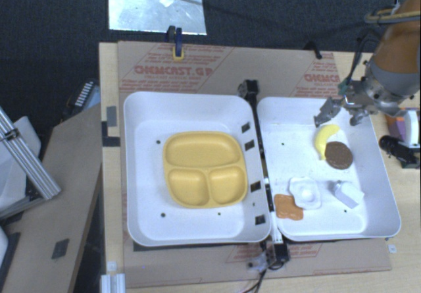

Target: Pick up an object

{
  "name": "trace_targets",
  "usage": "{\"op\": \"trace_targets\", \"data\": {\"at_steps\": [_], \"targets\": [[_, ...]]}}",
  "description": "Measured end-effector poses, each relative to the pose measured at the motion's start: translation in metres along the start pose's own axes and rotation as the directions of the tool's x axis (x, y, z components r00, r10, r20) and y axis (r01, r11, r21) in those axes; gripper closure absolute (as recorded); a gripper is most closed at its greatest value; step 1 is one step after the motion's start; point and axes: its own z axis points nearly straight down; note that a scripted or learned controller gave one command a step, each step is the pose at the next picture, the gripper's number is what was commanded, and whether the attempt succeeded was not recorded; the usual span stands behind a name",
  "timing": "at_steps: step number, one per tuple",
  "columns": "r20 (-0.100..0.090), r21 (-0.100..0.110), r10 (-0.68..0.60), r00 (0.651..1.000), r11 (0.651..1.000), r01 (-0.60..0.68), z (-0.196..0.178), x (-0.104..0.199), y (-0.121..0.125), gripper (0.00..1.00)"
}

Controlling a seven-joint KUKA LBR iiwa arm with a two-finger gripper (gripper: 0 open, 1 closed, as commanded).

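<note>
My gripper [342, 114] hangs over the upper right part of the right bin [289, 120], fingers spread open with nothing between them. Just below it lies a yellow banana [323, 139]. A brown round cookie [339, 155] touches the banana's lower right side. Further toward the front sit a white fried egg with a pale centre [305, 193], an orange flat piece [288, 207] and a small white and grey block [346, 193].
The left bin [141, 153] holds a yellow three-compartment plate [204, 168]. A black clamp strip [256, 153] runs between the bins. Cardboard [197, 68] lies under both bins, and a metal frame [23, 160] stands at the far left.
</note>
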Motion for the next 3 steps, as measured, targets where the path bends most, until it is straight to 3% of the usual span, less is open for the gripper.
{"op": "trace_targets", "data": {"at_steps": [1, 3], "targets": [[0.002, -0.012, -0.002, 1.0, 1.0, 0.002, -0.008, 0.0, 0.002, 0.0], [0.002, -0.012, -0.001, 1.0, 1.0, 0.001, 0.096, 0.01, 0.0, 0.0]]}}
